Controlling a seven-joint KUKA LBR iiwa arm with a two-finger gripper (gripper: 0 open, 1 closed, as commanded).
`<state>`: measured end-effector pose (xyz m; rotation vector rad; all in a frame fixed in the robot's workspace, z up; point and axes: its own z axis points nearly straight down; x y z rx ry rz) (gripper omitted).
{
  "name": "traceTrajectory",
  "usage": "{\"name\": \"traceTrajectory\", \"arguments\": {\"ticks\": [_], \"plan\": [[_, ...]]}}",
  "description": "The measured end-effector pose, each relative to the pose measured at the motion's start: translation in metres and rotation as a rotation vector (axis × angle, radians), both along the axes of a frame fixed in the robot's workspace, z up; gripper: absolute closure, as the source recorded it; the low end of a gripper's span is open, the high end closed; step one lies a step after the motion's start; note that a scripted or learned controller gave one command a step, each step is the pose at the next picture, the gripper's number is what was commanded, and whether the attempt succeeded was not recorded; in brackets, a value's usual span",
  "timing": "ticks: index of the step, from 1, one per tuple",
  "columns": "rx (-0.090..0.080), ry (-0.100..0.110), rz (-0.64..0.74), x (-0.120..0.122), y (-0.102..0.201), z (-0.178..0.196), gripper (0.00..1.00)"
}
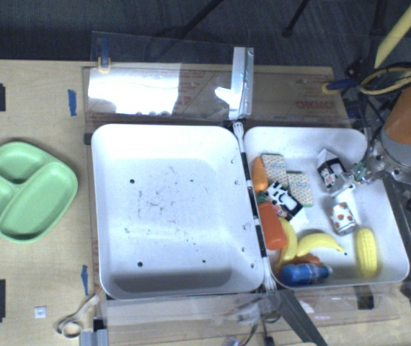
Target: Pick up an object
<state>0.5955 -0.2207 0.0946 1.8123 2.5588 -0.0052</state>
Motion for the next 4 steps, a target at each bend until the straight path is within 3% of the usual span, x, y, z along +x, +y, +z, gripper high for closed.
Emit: {"name": "traceTrajectory", "arguments": {"ticks": [1, 2, 3, 4], "plan": [[0.006, 0.006, -0.24, 0.026, 0.068, 0.125, 1.0], [0.008, 0.015, -0.078, 0.039, 0.115, 0.09, 1.0], [0.008, 0.009, 0.033, 0.001, 0.157, 0.087, 1.0], [0.008, 0.011, 0.033, 0.001, 0.157, 0.095, 1.0]]}}
